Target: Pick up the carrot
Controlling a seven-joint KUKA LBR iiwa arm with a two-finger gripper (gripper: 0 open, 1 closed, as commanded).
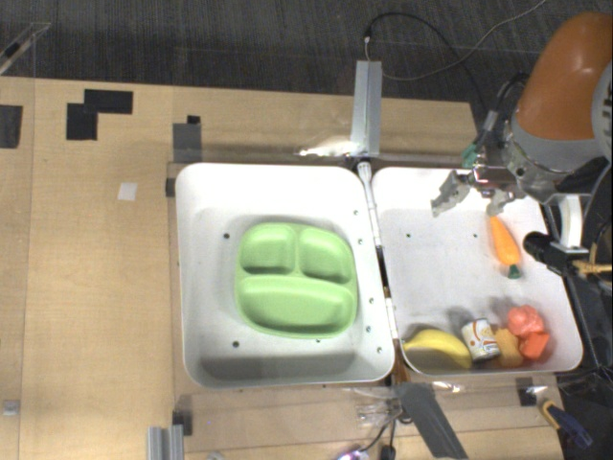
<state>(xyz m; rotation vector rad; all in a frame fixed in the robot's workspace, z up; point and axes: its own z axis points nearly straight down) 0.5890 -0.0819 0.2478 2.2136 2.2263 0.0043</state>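
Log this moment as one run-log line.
task: pick up carrot | gripper: open, above right bin, holding nothing | carrot: lying in right bin, just right of gripper | status: not grasped

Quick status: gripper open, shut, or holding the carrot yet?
Gripper: open, holding nothing, over the upper part of the right bin. The carrot lies on the bin floor just to its right.

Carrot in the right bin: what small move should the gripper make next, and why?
Probably shift the gripper a little toward the carrot before descending. It hangs open over bare floor of the right bin, up and to the left of the carrot, with nothing between its fingers.
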